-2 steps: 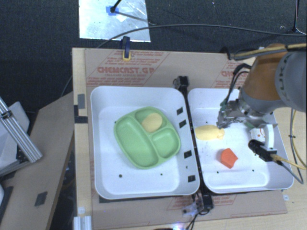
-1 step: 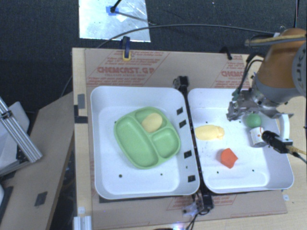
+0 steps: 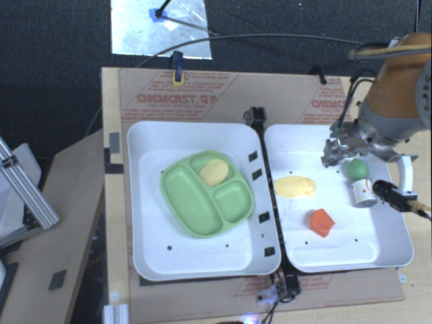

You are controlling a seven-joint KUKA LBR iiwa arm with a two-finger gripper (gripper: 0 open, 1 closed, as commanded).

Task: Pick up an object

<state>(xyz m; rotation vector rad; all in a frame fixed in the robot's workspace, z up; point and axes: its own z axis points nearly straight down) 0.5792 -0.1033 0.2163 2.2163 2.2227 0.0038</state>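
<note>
While the grey arm with its orange band reaches in from the right over the far part of the right-hand shallow white bin, the two-finger metal gripper hangs low above the bin floor, and I cannot tell how it is set or whether anything is in it. The step in hand looks like the approach, with no pick made yet.

Just right of the gripper, partly under the wrist, lies a small round green ball; this seems the likeliest target. Nearer and further right is a small white cylinder with a red mark. A pale yellow banana-shaped piece lies left and nearer, an orange-red block nearer still.

The next move probably calls for a small shift right, then a straight descent.

In the left-hand white bin, well apart, a green compartment tray holds a yellow rounded lump in its far compartment.
</note>
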